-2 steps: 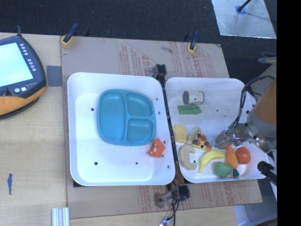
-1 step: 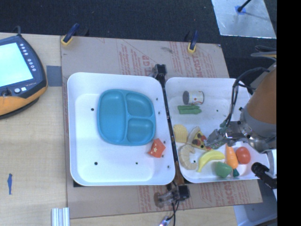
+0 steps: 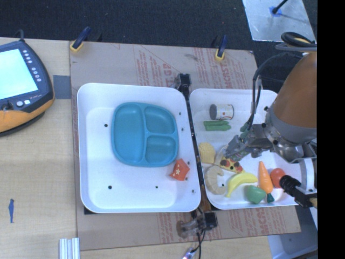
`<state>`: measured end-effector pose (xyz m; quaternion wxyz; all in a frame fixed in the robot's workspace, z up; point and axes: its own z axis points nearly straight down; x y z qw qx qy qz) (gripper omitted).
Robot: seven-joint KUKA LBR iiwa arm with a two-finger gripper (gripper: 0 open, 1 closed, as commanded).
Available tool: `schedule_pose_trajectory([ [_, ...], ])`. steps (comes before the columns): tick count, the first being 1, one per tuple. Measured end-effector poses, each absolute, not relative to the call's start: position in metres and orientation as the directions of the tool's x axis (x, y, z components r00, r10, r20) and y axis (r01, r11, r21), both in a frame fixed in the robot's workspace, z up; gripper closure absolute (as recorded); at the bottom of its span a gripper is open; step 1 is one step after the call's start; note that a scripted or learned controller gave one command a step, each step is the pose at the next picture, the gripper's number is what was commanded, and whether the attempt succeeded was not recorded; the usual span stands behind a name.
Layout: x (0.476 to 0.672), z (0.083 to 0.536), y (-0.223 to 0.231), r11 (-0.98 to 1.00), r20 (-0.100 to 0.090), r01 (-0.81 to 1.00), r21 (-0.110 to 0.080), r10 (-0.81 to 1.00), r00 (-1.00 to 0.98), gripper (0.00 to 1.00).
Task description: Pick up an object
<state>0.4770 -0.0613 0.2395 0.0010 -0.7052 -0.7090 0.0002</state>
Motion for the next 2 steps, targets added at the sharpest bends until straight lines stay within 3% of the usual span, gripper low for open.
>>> schedule_pose_trajectory([
  [2, 0.477, 0.279, -0.013, 0.005, 0.001, 1.0, 0.0, 1.0, -0.005, 1.0],
])
